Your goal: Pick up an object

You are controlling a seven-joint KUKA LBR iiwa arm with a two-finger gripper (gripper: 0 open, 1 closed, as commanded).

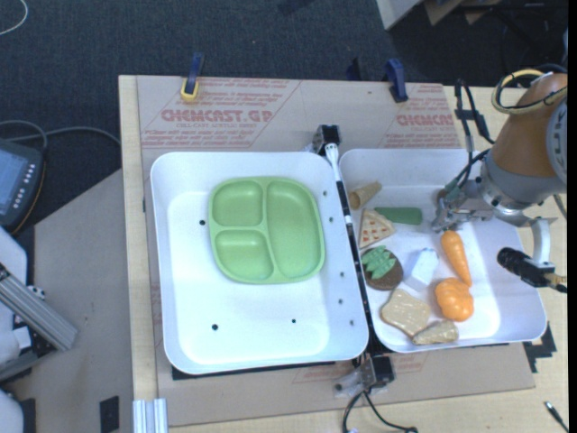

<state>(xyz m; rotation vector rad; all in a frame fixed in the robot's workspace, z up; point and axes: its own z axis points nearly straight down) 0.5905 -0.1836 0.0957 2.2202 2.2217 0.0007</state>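
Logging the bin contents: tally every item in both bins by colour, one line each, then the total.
Green: 3, divided plate, green bar, leafy-topped cookie
Orange: 2, carrot, round fruit
Tan: 4, cone, pizza slice, two bread pieces
White: 1, small block
Total: 10

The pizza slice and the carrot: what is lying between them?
In the camera view, a small pale block lies between the pizza slice and the carrot, on the right bin.

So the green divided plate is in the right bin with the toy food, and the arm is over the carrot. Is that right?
Not quite. In the camera view the green divided plate lies alone in the left bin, not the right one. The toy food, carrot included, is in the right bin, and the gripper is just above the carrot's top end.
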